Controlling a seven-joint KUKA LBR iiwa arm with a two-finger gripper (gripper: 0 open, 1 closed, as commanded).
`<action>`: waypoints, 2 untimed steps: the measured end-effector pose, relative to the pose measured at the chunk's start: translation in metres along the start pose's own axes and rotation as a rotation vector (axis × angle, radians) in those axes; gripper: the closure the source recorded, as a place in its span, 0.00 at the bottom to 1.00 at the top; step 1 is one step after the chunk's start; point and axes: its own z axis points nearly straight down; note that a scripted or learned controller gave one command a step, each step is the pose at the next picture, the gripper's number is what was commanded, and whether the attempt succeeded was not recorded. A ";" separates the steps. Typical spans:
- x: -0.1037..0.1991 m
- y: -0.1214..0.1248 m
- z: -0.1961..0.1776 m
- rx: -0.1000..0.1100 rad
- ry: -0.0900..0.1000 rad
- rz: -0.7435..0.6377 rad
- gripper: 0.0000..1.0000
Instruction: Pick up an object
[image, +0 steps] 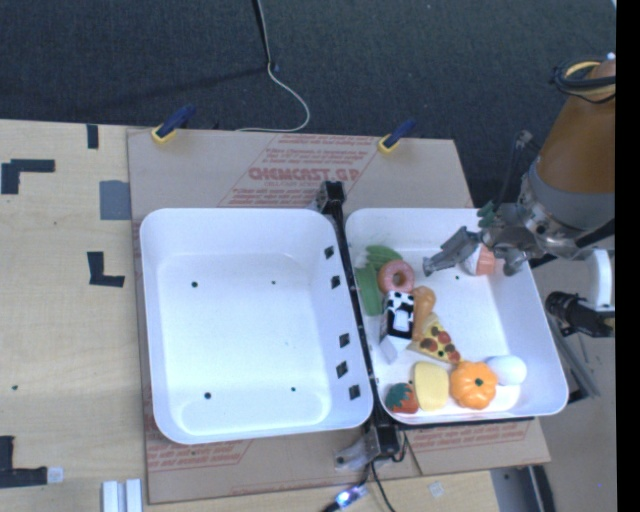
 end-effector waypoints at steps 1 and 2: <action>0.021 -0.025 0.092 0.011 0.003 0.000 0.00; 0.000 0.005 0.191 0.003 0.005 0.002 0.00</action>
